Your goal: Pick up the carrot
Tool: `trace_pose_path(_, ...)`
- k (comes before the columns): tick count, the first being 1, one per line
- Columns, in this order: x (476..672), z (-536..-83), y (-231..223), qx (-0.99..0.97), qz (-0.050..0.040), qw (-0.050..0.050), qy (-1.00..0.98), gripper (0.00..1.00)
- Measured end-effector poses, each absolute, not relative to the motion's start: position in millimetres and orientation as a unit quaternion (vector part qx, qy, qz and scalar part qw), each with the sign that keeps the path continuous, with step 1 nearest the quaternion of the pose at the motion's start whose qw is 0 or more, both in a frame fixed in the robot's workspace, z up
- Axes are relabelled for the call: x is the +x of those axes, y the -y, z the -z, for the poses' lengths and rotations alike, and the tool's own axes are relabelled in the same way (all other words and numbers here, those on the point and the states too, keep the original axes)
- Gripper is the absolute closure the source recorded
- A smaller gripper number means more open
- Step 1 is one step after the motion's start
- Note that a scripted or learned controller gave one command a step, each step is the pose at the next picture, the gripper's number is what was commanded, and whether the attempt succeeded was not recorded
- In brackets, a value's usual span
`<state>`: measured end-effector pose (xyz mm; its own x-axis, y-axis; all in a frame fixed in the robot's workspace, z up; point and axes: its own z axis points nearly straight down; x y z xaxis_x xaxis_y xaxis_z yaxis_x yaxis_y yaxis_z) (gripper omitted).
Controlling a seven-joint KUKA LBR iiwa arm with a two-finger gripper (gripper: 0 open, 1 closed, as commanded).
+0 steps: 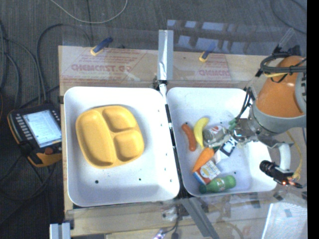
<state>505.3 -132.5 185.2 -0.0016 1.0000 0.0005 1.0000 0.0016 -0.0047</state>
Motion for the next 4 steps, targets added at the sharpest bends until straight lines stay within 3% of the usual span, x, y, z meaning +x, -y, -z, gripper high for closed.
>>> trace_pose_path(1,492.1,-120,112,-0.678,0.0045,-0.009,0.735,0.00)
trace_pose_path(2,509.8,-110,111,-0.636,0.0100,-0.025,0.771,0.00)
trace_pose_path(3,517.3,-122,113,-0.636,0.0149,-0.037,0.770,1.00)
trace_pose_path(4,483.7,-217,45,-0.714,-0.0021,0.001,0.700,1.00)
